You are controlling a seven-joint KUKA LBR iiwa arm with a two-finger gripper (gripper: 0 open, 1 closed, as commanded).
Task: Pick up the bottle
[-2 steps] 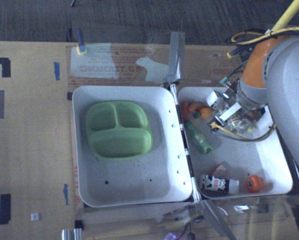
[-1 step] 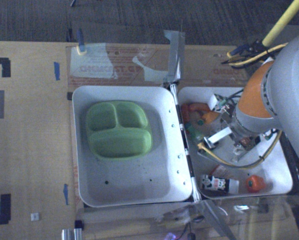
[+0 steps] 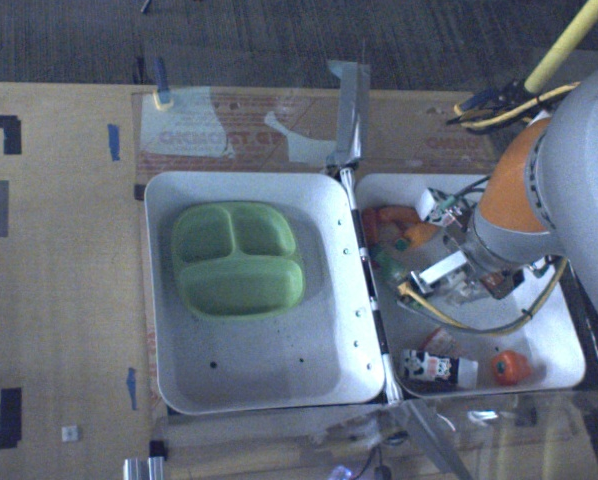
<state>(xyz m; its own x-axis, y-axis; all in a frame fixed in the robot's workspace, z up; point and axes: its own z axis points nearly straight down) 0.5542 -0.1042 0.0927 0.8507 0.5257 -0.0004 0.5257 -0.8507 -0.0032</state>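
Below, the gripper hangs over the middle of the right bin, its body pointing toward the divider between the two bins; whether it is wide or narrow cannot be told, since wrist hardware and a looped yellow-and-black cable cover its tip. Nearer the camera than the gripper, against the bin's near wall, lies the bottle, on its side, white with a dark patterned label, apart from the gripper. Just to the bottle's right sits a small orange-red tomato-like toy. Beyond the gripper, in the bin's far left corner, a cluster of orange, red and green items crowds the wall; their kinds cannot be told. Well to the gripper's left, the left bin holds a green divided plate. The arm enters from the right, its orange band just above the wrist, bent downward over the right bin.
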